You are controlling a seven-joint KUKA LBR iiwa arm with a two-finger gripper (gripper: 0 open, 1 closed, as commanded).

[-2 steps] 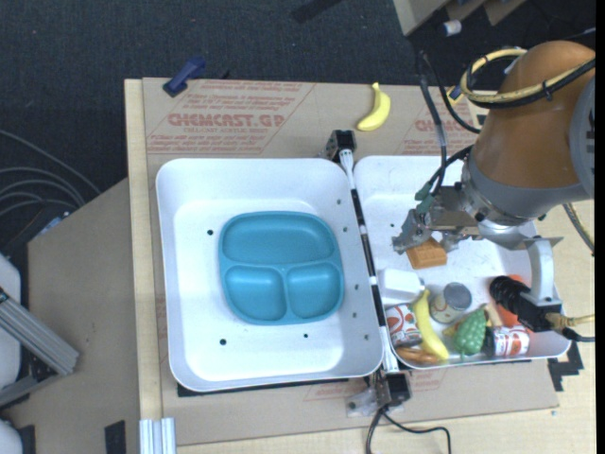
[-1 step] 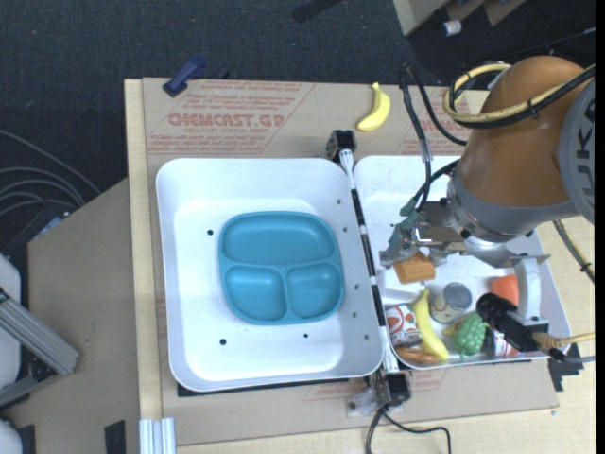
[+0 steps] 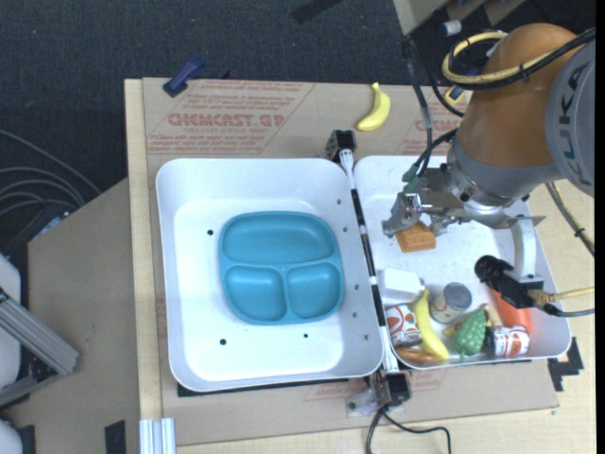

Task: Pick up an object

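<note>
Dark carpet w/ loose cables surrounds the cardboard-topped worktop, where two white bins sit side by side. We see the left bin carrying a teal divided tray; the right bin, lower right of frame, has its clutter packed along the bottom edge: a banana, a green item, cans, a white box. A second banana lies on the worktop above the bins, top centre. Centre right, the arm's hand sits low over a small orange-brown block, approx. touching it; whether the hand is wide or closed on it we cannot tell. We judge the step as the grasp itself, block not yet lifted. Next move, in our view, calls for a firm close on the block, then a straight lift clear of the bin wall.
</note>
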